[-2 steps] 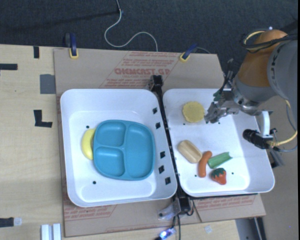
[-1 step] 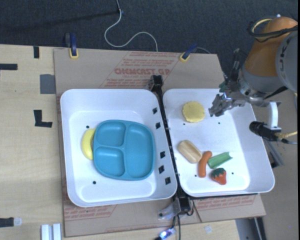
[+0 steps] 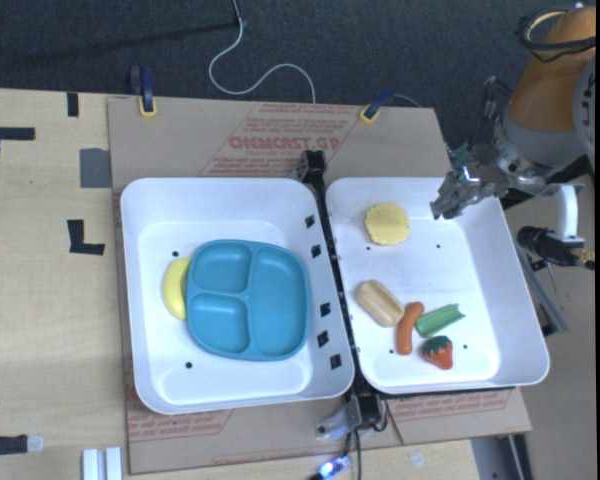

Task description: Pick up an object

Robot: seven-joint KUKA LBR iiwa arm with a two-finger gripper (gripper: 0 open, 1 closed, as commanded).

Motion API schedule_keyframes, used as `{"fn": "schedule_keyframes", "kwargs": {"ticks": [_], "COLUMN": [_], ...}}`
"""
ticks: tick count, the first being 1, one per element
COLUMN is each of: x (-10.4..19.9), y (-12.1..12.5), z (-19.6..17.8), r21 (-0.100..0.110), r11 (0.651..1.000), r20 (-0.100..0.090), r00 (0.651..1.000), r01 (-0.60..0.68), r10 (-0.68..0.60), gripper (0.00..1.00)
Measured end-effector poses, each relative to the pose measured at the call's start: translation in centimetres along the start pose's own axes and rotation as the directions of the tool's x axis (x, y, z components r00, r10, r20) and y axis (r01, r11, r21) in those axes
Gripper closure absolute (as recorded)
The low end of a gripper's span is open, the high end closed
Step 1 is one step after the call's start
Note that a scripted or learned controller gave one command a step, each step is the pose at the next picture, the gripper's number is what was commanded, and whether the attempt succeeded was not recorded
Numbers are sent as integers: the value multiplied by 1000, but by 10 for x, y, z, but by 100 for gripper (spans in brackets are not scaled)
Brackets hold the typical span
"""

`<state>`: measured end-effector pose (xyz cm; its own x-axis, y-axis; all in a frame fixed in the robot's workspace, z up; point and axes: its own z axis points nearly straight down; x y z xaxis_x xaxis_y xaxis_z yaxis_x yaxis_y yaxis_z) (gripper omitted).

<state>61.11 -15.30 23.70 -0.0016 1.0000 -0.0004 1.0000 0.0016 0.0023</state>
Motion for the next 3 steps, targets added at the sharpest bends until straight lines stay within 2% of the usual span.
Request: {"fn": "schedule_keyframes", "kwargs": {"ticks": [1, 3], "x": [53, 151], "y": [-9, -18], "z": [-8, 11], "r21": [3, 5], "r11": [1000, 1000], "r20": [-3, -2], "r00": [1000, 1000], "r01": [5, 4], "r10": [-5, -4], "gripper": [100, 100]}}
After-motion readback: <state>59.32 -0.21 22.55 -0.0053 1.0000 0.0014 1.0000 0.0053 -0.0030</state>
